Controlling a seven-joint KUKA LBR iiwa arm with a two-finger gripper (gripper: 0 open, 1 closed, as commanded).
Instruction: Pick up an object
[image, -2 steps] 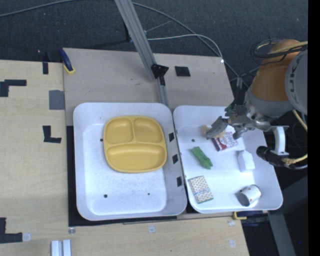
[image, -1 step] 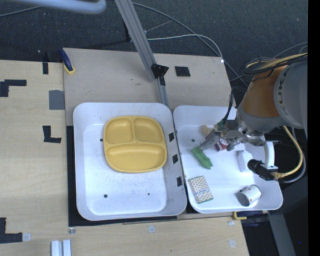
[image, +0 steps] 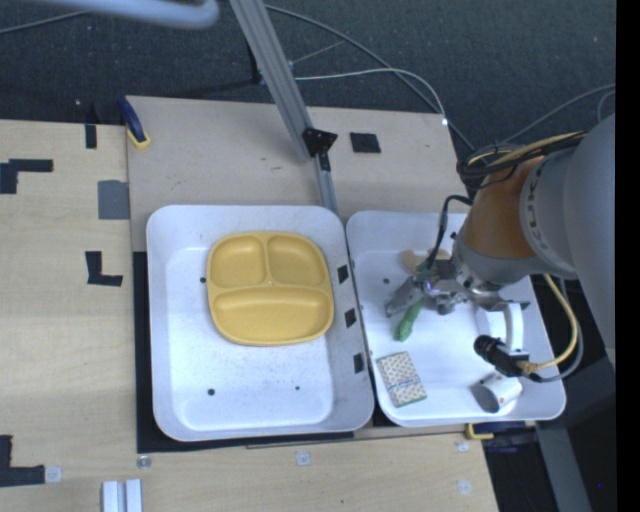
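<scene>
Yellow tray (image: 270, 288) – L bin (image: 180, 330)

No text, label, brand, number or sign can be read anywhere in the camera view. The small patterned pad (image: 401, 377) lying in the near part of the right bin (image: 540, 395) carries a fine printed grid or dot pattern, but it is too small and blurred to make out any letters. The black tape marks (image: 98, 268) on the desk (image: 60, 350) are plain shapes with no writing. The yellow divided tray (image: 270, 287) in the left bin (image: 165, 330) has bare, unmarked surfaces.
</scene>
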